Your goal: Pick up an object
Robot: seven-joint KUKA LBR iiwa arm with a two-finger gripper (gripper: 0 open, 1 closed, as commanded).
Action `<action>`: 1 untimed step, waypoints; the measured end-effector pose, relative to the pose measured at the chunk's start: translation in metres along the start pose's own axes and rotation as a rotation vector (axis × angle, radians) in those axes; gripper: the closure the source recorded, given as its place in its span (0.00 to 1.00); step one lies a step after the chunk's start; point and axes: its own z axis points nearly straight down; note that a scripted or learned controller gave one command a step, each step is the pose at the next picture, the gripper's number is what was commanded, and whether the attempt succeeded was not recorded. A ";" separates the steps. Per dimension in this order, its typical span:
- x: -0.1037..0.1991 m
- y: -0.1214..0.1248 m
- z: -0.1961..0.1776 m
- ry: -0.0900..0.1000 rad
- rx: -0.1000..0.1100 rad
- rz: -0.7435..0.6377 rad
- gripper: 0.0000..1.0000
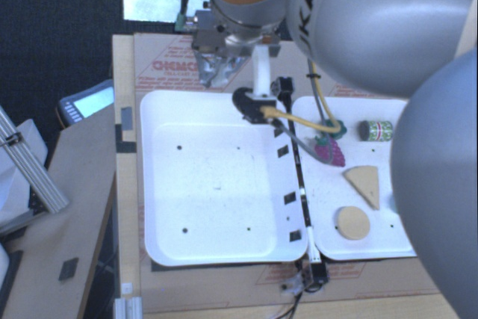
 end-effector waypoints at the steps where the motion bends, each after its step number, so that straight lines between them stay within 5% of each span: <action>1: 0.000 0.053 -0.064 0.008 -0.025 -0.001 1.00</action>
